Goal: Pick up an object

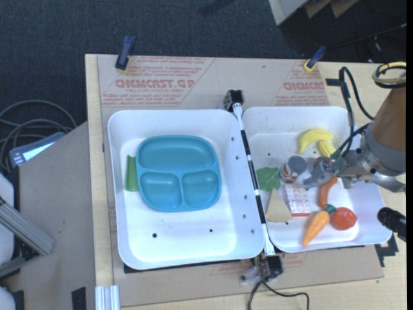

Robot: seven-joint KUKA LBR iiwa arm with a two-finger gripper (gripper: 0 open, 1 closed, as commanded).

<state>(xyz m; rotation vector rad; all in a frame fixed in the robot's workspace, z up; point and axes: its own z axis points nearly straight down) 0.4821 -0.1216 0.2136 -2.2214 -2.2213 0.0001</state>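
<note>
In the right bin (pixel 258 118), the gripper (pixel 321 171) is parked low among the toy food. A thin orange sausage (pixel 327 191) lies right under it, long axis slanting toward the carrot (pixel 315 227). Grip state can't be told.

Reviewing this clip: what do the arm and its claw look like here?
The arm is grey, with an orange-brown band above the wrist. The claw is a compact metallic grey assembly with small dark parts. A black cable loops up from the wrist area.
</note>
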